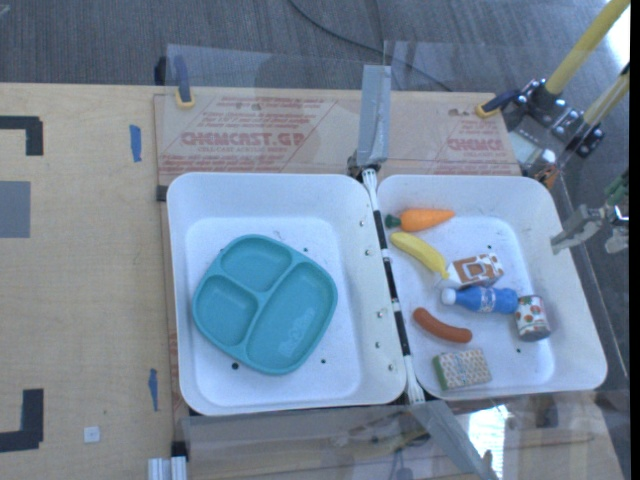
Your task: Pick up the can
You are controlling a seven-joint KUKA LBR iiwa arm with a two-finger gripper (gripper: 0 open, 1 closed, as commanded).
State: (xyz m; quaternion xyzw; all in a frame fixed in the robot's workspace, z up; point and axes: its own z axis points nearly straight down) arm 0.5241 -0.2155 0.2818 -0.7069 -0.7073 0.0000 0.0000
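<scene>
The can (532, 318) is small, with a red and white label and a silver lid. It lies in the right bin (575, 363), close to that bin's right wall and toward the front. A blue bottle with a white cap (485, 299) lies just left of the can, nearly touching it.
Also in the right bin are a carrot (425, 219), a banana (420, 254), a small carton (476, 269), a sausage (442, 325) and a green speckled sponge (462, 368). A teal divided plate (265, 303) fills the left bin (190, 218). A grey metal bracket (583, 230) overhangs the right bin's right rim.
</scene>
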